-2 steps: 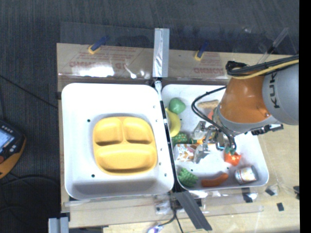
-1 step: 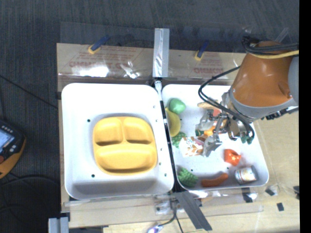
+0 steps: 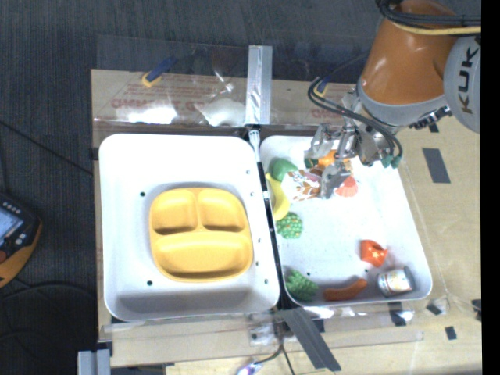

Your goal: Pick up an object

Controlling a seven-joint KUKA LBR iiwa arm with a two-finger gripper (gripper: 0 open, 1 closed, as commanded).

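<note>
Nearest the camera, along the right bin's (image 3: 414,241) 6 o'clock edge, lie a green leafy toy (image 3: 301,285), a brown sausage-shaped toy (image 3: 344,290) and a small silver can (image 3: 395,281) on its side, the sausage between the other two. Just above the can, at about 4 o'clock in that bin, sits an orange-red toy (image 3: 373,251). A green bumpy toy like a bunch of grapes (image 3: 290,225) rests near the bin's 9 o'clock wall, with a yellow banana (image 3: 276,195) just above it against the divider and a green rounded toy (image 3: 283,167) at 11 o'clock.

The hand (image 3: 337,165) hangs over the right bin's 12 o'clock area, grey arm and orange band (image 3: 406,49) behind it at 1 o'clock. A small orange piece (image 3: 326,161) shows among its metal parts and a red toy (image 3: 347,186) lies just under it; whether it is clenched, released or grasping anything, I cannot tell.

The left bin (image 3: 125,209) carries a yellow three-compartment tray (image 3: 201,233) at its centre.

Both bins sit on a pale wooden counter (image 3: 449,233) marked with dark tape strips. Clear plastic sheeting (image 3: 180,92) lies at 12 o'clock. Dark grey carpet (image 3: 47,92) surrounds the counter, and an orange-and-black device (image 3: 16,237) sits at 9 o'clock
</note>
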